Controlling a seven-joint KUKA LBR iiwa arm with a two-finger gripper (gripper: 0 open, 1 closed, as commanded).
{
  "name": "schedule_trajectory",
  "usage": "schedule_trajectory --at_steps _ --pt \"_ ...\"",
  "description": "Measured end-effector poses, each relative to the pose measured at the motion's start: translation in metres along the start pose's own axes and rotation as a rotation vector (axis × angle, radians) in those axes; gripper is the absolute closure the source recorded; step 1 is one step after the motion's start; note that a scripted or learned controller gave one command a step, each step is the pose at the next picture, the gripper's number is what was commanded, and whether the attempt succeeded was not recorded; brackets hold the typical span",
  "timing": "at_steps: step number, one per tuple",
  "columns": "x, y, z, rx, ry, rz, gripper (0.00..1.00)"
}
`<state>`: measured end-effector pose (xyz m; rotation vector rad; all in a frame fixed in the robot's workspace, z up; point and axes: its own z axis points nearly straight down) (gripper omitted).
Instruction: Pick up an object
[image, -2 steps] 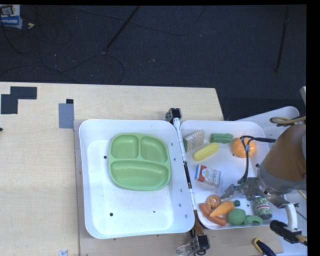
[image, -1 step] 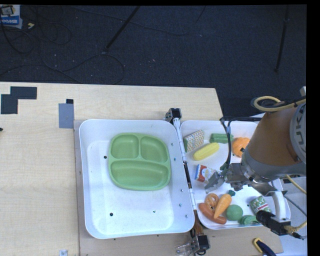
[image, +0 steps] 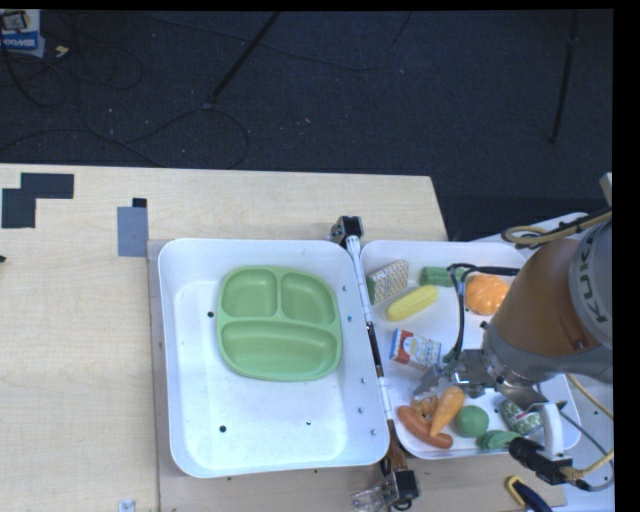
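Note:
My gripper hangs low over the front of the right bin, its metal fingers down among the toys. Just below the tips lies an orange carrot, with a red sausage-shaped toy and a green ball beside it. A small white carton lies to the left of the fingers. Farther back sit a yellow corn cob, an orange fruit, a patterned box and a green piece. The arm's body hides the bin's right part.
The left bin holds a green divided plate. A hinge bar runs between the two bins. Black cables loop near the arm, and a small green-and-white toy lies at the right bin's front edge.

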<state>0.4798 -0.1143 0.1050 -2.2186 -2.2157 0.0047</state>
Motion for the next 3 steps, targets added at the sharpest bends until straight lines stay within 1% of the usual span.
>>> schedule_trajectory --at_steps 1,2,3 --pt "0.0 -0.001 0.015 -0.007 0.006 -0.003 0.0" --pt "0.0 0.001 0.005 -0.011 0.007 0.0 1.0" --pt "0.081 0.008 -0.08 0.001 -0.001 -0.002 1.0"
